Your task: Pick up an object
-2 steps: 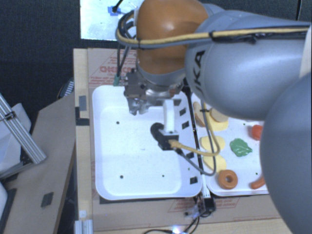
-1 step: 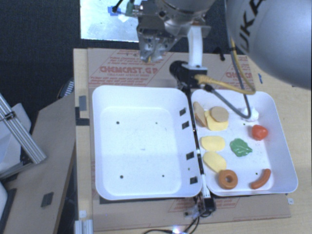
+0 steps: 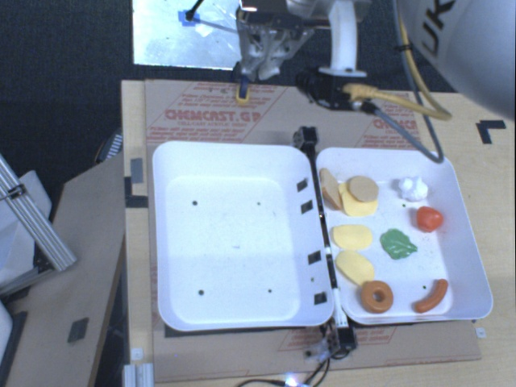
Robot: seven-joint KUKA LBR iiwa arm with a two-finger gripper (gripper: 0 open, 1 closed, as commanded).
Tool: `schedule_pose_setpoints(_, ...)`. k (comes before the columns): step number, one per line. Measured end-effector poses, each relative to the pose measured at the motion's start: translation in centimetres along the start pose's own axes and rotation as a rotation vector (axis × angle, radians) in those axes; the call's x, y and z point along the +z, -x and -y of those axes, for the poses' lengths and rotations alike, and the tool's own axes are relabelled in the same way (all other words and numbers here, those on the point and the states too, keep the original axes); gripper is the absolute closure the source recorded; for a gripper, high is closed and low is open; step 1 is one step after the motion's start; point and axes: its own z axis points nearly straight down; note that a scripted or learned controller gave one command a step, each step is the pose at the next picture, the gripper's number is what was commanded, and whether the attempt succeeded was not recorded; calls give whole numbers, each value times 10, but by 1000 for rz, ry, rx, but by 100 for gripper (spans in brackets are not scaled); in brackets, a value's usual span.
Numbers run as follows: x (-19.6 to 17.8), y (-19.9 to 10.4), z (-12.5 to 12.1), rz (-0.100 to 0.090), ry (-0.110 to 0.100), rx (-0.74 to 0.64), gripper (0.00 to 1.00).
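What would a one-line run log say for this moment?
gripper: above bench, behind bins, holding nothing | right bin: toy foods incl. tomato, donut, sausage | pick: not yet

Bright, even overhead light, washing the two white bins almost flat, with faint soft shadows along the rims and under the toy food. Strong glare on the shiny metal plate at the top, nearly blown out to white. Soft focus throughout, grainy on the dark floor, with the arm at upper right large, blurred and overexposed.
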Motion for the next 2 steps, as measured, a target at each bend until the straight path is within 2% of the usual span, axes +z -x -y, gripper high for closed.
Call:
schedule_pose_setpoints(1, 4, 0, 55, 3, -8, 2, 100)
schedule_pose_setpoints(2, 3, 0, 93, 2, -7, 2, 100)
